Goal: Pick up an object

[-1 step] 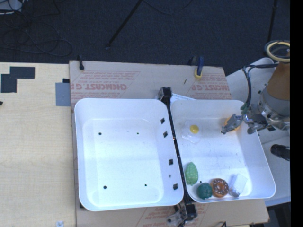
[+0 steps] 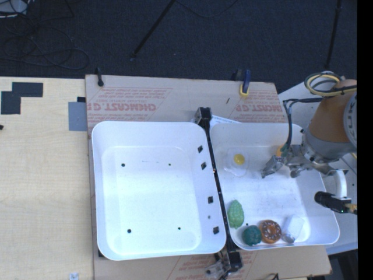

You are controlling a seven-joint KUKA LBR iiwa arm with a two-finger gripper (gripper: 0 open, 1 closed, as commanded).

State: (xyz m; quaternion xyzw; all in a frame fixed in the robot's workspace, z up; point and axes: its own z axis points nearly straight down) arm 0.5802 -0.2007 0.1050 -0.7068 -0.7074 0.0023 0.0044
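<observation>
**Tool poised in the right bin**

Your arm [image 2: 332, 121] reached in from the right, its tool [image 2: 273, 169] low in the right bin [image 2: 317, 238], fingers slightly apart and gripping nothing. Just left of it sat a small yellow ball [image 2: 239, 158]. Along the near edge lay a green bumpy piece [image 2: 235, 213], a teal ball [image 2: 252, 235], a brown ring-shaped donut [image 2: 270, 231] and a white block [image 2: 294, 226].

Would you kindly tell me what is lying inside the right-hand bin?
The right-hand bin holds a small yellow object, a light green object, a dark teal ball, a brown doughnut-like ring and a pale object. The tool hides a patch of floor.
</observation>
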